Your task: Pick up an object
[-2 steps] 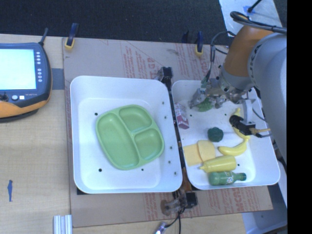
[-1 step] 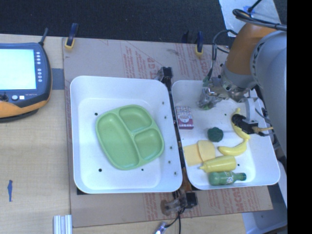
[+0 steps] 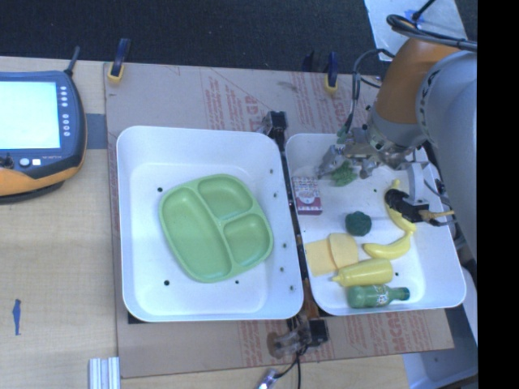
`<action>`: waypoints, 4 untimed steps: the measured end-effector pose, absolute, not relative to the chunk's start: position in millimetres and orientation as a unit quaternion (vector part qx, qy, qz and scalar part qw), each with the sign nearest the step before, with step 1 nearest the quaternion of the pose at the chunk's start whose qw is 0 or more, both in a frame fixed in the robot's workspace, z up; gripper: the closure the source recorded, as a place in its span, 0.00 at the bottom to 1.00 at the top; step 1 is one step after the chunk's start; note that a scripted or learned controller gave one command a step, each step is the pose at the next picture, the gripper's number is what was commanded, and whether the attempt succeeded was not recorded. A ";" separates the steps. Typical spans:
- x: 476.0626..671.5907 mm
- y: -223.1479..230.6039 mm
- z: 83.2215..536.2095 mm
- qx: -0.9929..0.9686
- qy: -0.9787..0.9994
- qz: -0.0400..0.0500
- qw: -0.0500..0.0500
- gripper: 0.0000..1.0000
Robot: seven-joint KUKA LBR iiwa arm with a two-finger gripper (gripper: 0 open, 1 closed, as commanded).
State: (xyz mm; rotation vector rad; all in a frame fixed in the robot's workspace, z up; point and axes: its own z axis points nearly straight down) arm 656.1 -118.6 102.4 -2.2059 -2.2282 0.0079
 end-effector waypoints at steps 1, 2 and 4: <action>579.1 -140.7 177.8 -0.706 -0.708 0.001 0.001 0.00; 553.5 -121.7 91.0 -0.705 -0.709 0.002 0.002 0.00; 541.2 -36.7 192.1 -0.705 -0.709 0.001 0.001 1.00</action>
